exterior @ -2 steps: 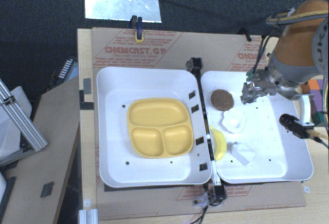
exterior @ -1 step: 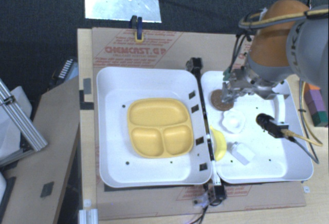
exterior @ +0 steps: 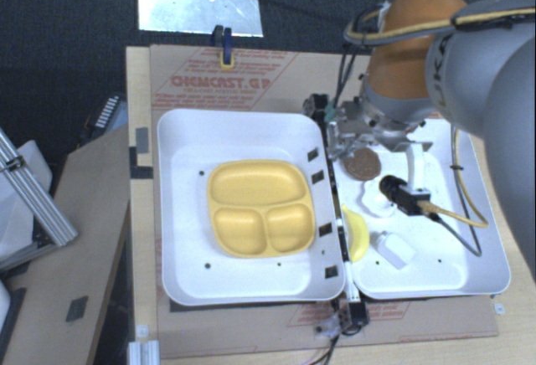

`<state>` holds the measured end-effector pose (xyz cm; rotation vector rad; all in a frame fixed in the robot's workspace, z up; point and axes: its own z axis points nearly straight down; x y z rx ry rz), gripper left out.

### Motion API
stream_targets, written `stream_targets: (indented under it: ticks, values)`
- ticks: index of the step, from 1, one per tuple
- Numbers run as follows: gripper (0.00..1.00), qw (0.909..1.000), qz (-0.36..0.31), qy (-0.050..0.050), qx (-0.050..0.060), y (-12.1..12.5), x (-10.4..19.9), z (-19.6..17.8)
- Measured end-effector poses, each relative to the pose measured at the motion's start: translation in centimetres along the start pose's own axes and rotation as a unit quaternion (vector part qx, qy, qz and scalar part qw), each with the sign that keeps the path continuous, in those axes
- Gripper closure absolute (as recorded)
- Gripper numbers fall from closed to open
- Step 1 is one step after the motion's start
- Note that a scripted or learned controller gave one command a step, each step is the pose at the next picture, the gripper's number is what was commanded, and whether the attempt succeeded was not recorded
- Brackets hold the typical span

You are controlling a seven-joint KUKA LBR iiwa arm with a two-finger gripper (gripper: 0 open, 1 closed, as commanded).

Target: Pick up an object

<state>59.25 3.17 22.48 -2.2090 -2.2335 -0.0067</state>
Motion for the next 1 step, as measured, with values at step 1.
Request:
stream_targets:
  ticks: [1]
  values:
    - [1.0, 1.0, 0.001, 0.0, 0.0, 1.01, 5.04, 0.57]
